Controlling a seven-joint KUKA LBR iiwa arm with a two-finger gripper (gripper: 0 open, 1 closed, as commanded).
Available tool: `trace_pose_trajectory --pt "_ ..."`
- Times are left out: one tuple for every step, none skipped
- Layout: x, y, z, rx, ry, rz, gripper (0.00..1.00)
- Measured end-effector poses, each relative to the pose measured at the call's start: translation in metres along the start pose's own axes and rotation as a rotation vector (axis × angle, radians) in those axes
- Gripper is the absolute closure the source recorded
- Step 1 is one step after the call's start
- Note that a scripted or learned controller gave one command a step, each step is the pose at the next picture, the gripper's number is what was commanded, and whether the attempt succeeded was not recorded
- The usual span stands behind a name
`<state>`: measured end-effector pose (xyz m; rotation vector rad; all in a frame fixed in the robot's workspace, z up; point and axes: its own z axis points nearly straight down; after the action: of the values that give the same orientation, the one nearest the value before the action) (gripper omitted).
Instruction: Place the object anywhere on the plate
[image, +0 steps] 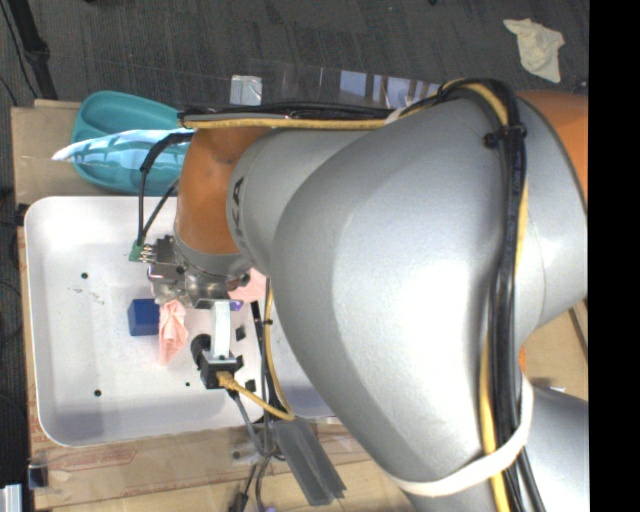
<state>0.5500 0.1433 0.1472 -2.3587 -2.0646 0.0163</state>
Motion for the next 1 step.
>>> trace_pose_trajectory --pt "-0.0312 0.0550 -0.0340 -0.003 0.001 -0.064 1.00"
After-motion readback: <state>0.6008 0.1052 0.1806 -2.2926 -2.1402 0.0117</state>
